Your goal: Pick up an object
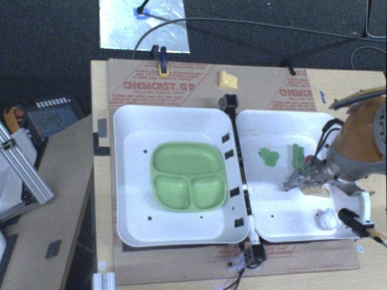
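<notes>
The jaws (294,183) sit low inside the right bin (284,228), at the end of the grey-and-orange arm (360,141) that reaches in from the right side of the camera view. Whether the jaws are apart, together or clamped on anything cannot be told at this resolution; the metal tips read as 1 grey blur, and no object is visibly held between them. Just beside the tips, on the arm side, lies a tan block (315,190); it appears to touch or lie under the tool, but contact cannot be confirmed. Just above the tips stands a dark green elongated piece (298,156), and further to the left a small green clover-shaped piece (269,157) rests on the bin floor, apart from the tool. Near the front right corner of the same bin lies a white rounded object (327,220), well clear of the tips. The left bin (133,222) carries a green 3-compartment tray (187,176). Behind the bins, a yellow wedge (228,80) rests on the cardboard sheet covering the tabletop (100,162). Assessment: the approach and descent stage appears complete, with the tool at object level among 2 candidate items. Remaining, as judged: a confirmed closure on 1 item and a lift clear of the bin floor. No object is raised yet.
</notes>
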You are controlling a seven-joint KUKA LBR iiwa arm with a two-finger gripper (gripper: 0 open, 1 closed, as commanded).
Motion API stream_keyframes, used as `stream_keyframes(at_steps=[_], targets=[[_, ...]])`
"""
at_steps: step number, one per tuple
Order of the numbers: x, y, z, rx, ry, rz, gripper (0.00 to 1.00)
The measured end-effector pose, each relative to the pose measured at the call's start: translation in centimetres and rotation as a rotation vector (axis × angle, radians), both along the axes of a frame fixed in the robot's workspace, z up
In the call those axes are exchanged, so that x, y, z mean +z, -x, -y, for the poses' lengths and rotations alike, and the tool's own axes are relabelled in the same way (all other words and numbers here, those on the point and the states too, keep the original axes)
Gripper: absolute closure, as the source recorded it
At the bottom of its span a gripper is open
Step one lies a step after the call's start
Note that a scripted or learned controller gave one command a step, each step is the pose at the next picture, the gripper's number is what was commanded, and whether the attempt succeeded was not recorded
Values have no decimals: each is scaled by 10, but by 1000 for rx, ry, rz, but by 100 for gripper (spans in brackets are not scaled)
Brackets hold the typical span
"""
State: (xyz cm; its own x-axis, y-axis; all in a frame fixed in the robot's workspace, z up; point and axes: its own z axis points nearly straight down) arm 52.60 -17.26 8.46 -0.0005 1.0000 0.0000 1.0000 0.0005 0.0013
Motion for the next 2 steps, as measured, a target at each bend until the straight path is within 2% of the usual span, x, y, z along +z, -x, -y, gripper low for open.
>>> stream_keyframes(at_steps=[1, 2], targets=[[11, -1, 0, 0, 1, 2, 100], [73, -4, 7, 3, 3, 6, 100]])
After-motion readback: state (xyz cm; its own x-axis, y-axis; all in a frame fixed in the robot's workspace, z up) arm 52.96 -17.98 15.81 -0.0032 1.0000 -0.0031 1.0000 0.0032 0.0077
